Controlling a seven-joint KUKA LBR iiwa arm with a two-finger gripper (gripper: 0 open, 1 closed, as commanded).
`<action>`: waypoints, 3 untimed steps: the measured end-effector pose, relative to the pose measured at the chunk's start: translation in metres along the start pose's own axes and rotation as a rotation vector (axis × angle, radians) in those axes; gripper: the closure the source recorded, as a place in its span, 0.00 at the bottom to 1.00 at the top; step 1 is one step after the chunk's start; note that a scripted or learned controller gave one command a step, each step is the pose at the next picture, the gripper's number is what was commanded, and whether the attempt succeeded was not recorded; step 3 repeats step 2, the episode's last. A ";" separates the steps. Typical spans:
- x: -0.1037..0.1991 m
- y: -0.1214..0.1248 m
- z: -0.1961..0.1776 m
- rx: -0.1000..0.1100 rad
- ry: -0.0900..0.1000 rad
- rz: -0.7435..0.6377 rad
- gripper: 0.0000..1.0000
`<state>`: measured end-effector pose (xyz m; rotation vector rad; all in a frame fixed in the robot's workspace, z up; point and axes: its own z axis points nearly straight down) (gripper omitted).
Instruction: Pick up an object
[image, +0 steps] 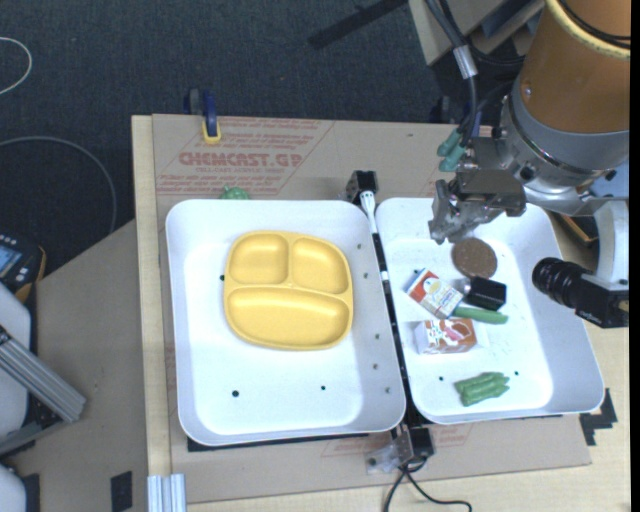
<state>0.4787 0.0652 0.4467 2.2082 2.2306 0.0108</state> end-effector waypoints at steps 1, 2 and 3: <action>-0.042 -0.002 0.105 0.019 -0.005 0.015 1.00; -0.004 0.000 0.072 0.003 -0.002 0.007 1.00; -0.004 0.000 0.072 0.003 -0.002 0.007 1.00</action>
